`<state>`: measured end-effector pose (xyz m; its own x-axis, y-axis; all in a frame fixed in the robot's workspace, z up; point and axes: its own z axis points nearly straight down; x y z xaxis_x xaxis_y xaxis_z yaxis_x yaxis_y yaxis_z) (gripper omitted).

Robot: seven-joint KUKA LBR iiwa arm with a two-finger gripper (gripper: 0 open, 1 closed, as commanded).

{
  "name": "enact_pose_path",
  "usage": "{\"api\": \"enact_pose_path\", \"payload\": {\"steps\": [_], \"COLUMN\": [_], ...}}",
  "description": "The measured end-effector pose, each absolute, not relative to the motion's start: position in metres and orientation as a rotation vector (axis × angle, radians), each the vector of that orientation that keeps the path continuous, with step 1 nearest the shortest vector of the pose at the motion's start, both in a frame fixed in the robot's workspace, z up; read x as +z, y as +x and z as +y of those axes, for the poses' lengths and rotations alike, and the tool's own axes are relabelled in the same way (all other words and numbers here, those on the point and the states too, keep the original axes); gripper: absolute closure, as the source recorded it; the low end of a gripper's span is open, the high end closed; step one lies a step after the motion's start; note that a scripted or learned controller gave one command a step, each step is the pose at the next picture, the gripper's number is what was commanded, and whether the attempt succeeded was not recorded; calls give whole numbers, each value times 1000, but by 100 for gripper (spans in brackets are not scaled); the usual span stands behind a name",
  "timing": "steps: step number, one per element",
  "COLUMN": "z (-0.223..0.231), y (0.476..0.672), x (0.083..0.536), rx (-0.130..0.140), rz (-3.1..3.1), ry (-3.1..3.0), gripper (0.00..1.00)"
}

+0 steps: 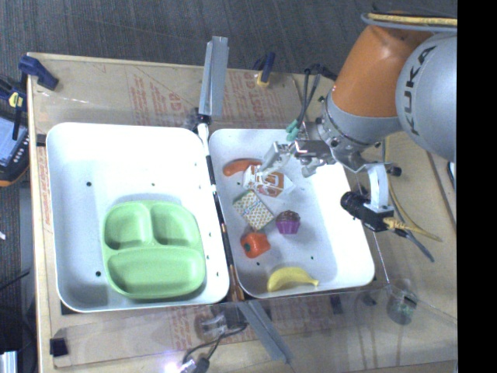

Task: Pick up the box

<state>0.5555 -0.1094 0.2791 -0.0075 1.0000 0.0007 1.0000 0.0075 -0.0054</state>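
A small white box with red print (269, 182) lies in the upper middle of the right bin (349, 247). A second, flat box with a green and tan check pattern (252, 208) lies just below it, tilted. My gripper (284, 154) reaches in from the right and hangs over the top right edge of the white and red box, very close to it or touching it. I see nothing lifted off the bin floor.
The right bin also holds an orange sausage-shaped piece (240, 165), a purple cupcake (288, 222), a red-orange pepper (255, 244) and a banana (291, 280). A green divided plate (154, 249) lies in the left bin (78, 169).
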Motion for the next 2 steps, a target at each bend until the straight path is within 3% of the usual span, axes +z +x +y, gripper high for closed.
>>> {"api": "enact_pose_path", "payload": {"steps": [1, 2], "z": [-143, -111], "y": [540, 531], "x": [160, 95], "rx": [7, -3], "rz": [-2238, -2191], "ry": [-2198, -2257], "gripper": [0, 0]}}
